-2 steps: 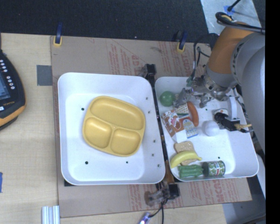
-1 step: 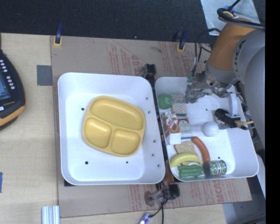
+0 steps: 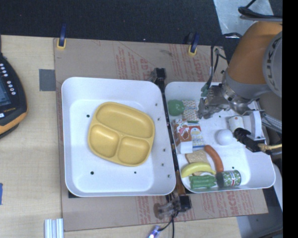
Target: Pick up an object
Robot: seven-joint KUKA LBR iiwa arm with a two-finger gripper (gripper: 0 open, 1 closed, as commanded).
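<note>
Along the near edge of the right bin (image 3: 268,175) lie a green can (image 3: 232,178), a green vegetable (image 3: 202,182) and a banana (image 3: 196,169), with a sausage (image 3: 214,157) just behind them. Farther in sit a white egg (image 3: 223,137), a printed packet (image 3: 187,131) and a green ball (image 3: 176,107) near the bin's far left corner. The hand (image 3: 207,108) hangs over the far part of this bin; whether it is open or closed cannot be told. The left bin (image 3: 74,133) carries a yellow divided plate (image 3: 121,133).

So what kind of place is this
Probably a robot lab bench for pick tests: a grey arm over two white bins, toy food like a banana, and a control pendant.
</note>
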